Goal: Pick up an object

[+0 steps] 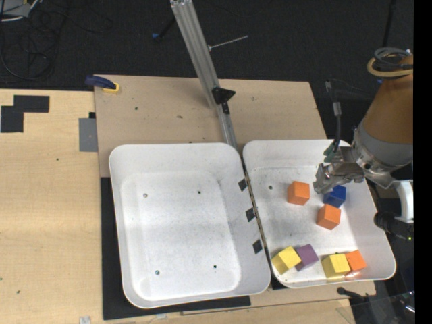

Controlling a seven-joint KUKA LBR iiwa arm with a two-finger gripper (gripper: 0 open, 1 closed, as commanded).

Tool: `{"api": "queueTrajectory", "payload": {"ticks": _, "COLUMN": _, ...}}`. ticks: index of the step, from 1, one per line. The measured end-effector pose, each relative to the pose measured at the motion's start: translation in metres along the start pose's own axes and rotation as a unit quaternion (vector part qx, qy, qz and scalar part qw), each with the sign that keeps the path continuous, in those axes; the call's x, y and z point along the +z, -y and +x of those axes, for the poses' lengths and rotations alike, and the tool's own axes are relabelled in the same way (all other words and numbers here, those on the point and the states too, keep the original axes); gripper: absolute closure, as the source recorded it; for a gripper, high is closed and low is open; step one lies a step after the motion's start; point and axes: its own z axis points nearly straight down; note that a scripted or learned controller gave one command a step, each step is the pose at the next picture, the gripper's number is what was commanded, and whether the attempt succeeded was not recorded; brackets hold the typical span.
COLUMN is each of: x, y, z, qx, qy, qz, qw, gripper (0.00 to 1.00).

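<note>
The right bin [270, 160] holds several small cubes. An orange cube [298, 192] lies near its middle, with a blue cube [336, 196] to its right and a second orange cube [329, 217] just below that. Along the front edge sit a yellow cube [286, 258], a purple cube [307, 254], another yellow cube [335, 265] and a third orange cube [356, 260]. My gripper [329, 181] hangs low over the bin, directly above and partly covering the blue cube's upper left corner, to the right of the first orange cube.
The left bin [177, 221] sits beside the right one, joined by black clips [250, 213]. A slanted metal rail [202, 66] rises behind the bins. The arm's orange band [393, 113] looms over the right bin's far right corner.
</note>
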Motion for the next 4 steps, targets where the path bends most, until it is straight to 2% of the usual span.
{"api": "queueTrajectory", "payload": {"ticks": 1, "x": -0.037, "y": -0.001, "z": -0.002, "qx": 0.0, "qy": 0.0, "qz": 0.002, "qw": 1.0, "gripper": 1.0}}
{"api": "queueTrajectory", "payload": {"ticks": 3, "x": 0.006, "y": -0.036, "z": 0.091, "qx": -0.002, "qy": -0.001, "qz": 0.006, "qw": 1.0, "gripper": 1.0}}
{"api": "queueTrajectory", "payload": {"ticks": 4, "x": 0.008, "y": -0.041, "z": 0.142, "qx": -0.002, "qy": -0.001, "qz": 0.004, "qw": 1.0, "gripper": 1.0}}
